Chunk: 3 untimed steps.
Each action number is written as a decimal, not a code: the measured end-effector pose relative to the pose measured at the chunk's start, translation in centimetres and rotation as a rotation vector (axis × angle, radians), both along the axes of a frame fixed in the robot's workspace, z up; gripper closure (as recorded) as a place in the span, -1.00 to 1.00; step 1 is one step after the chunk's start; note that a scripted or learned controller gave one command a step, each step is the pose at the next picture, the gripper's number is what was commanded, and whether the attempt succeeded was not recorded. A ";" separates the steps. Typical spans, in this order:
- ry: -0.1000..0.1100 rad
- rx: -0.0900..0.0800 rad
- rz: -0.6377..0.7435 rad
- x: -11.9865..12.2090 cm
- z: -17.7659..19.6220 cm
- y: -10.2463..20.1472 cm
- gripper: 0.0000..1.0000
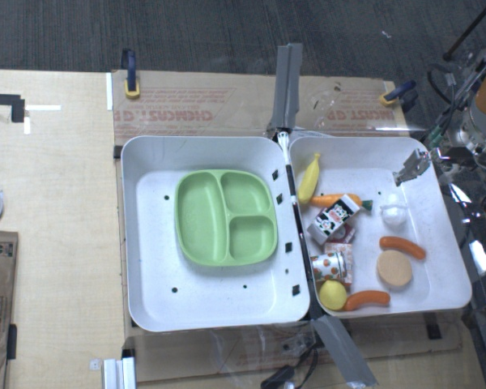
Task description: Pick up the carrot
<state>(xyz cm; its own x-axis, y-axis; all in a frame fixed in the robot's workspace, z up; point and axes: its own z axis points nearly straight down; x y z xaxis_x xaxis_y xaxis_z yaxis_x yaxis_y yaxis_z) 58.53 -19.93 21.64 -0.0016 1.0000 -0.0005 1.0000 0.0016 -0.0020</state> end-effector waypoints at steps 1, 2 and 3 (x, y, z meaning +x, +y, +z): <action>-0.004 -0.001 0.308 -1.1 -8.3 5.2 -1.00; -0.003 -0.001 0.327 -0.5 1.5 3.7 -1.00; -0.002 -0.001 0.328 -0.5 1.5 3.7 -1.00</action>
